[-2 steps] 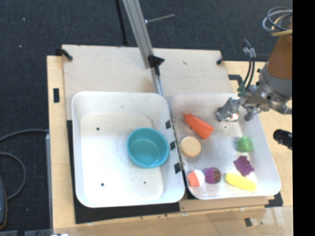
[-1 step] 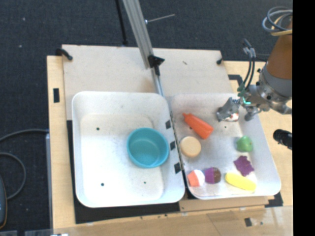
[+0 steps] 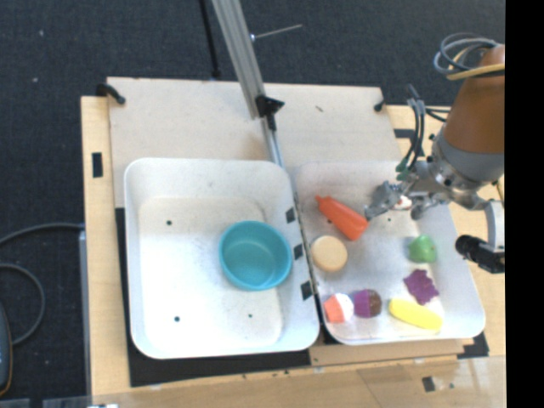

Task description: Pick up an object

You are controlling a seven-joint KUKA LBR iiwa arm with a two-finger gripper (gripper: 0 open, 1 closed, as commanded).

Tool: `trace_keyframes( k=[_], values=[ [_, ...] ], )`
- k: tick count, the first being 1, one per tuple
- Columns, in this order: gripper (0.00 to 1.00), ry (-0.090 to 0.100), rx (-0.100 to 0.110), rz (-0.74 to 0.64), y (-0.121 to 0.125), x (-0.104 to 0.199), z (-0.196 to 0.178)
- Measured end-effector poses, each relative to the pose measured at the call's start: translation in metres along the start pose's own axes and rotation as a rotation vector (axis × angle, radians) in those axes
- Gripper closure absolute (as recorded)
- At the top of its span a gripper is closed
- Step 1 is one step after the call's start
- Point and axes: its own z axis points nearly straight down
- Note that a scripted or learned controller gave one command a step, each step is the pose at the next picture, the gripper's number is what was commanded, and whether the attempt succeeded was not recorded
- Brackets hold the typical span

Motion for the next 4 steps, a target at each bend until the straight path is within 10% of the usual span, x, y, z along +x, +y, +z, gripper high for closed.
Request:
trace_keyframes(
  k=[2, 3, 4],
  values=[
    [0.0, 0.0, 0.001, 0.0, -0.002, 0.001, 0.103],
    [1.0, 0.001, -0.007, 0.006, 0.0, 0.0, 0.089],
    [1.0, 0.0, -0.009, 0.005, -0.001, -0.005, 0.045]
  ],
)
